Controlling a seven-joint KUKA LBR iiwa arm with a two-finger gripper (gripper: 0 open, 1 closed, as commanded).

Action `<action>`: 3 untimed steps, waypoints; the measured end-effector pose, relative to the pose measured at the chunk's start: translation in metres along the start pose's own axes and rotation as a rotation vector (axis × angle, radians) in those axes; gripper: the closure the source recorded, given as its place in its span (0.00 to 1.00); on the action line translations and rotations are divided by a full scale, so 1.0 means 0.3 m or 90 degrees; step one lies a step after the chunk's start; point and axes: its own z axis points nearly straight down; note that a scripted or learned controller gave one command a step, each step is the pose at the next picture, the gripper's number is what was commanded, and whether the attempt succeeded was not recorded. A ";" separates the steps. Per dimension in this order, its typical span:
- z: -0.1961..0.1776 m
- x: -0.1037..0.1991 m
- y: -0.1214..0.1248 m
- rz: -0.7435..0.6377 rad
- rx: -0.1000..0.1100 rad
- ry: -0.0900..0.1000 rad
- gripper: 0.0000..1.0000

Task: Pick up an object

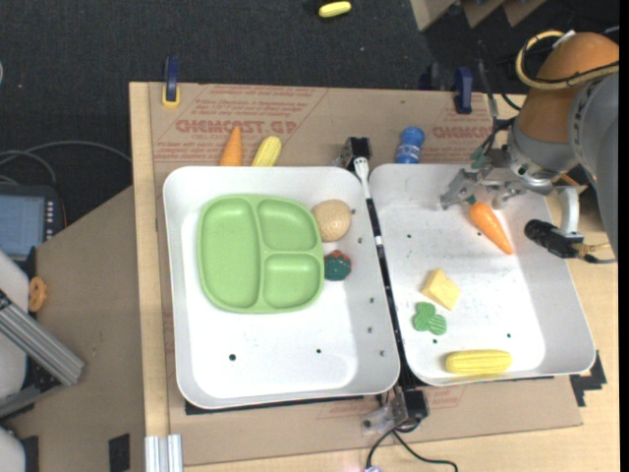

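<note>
Camera view, two carrots (490,226), two corncobs (478,363)

A green three-compartment plastic plate (260,254) is lying in the left white bin (265,367), with a tan round bread roll (333,218) touching its right edge. In the right white bin (550,303), an orange toy carrot (490,226) is lying behind a yellow cheese wedge (441,289), and a yellow corn cob (479,363) is sitting at the front.

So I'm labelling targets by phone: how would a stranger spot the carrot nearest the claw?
Take the right-hand bin. At its far end, just under the claw, lies the carrot. It alone there is orange and tapered.
</note>
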 end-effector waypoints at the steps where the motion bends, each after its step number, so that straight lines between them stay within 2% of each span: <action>1: 0.011 -0.097 -0.024 0.000 0.007 0.009 0.00; 2: 0.011 -0.101 -0.117 -0.001 0.009 0.005 0.00; 3: -0.024 -0.104 -0.112 -0.001 0.006 0.003 1.00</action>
